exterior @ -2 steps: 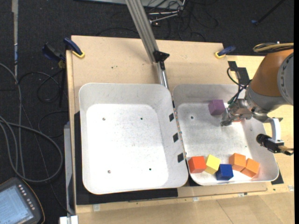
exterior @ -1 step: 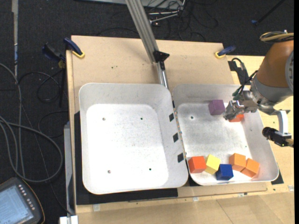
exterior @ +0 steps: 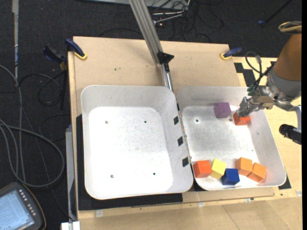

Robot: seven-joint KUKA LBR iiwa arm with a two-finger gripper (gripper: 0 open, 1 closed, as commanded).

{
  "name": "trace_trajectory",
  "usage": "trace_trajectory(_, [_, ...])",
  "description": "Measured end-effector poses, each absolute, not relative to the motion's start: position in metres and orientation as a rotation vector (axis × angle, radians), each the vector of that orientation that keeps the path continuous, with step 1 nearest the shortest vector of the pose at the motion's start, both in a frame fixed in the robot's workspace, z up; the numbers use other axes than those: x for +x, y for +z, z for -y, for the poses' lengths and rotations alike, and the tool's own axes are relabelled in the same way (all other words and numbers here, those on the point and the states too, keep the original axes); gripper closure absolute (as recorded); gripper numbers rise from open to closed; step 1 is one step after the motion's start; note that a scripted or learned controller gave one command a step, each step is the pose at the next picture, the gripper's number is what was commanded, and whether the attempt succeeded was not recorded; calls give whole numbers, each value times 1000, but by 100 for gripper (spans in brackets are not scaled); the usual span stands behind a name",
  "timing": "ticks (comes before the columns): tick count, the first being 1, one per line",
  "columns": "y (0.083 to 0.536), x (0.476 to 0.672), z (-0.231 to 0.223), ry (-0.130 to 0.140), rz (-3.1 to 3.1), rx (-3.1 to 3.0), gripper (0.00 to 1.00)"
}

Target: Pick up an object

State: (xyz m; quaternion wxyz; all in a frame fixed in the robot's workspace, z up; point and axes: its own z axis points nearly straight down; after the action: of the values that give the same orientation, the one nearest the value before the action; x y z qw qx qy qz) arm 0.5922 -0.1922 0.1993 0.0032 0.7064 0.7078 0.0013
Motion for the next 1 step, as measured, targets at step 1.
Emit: trace_trajectory(1, [228, 593, 192, 3, -2221, 2215, 100])
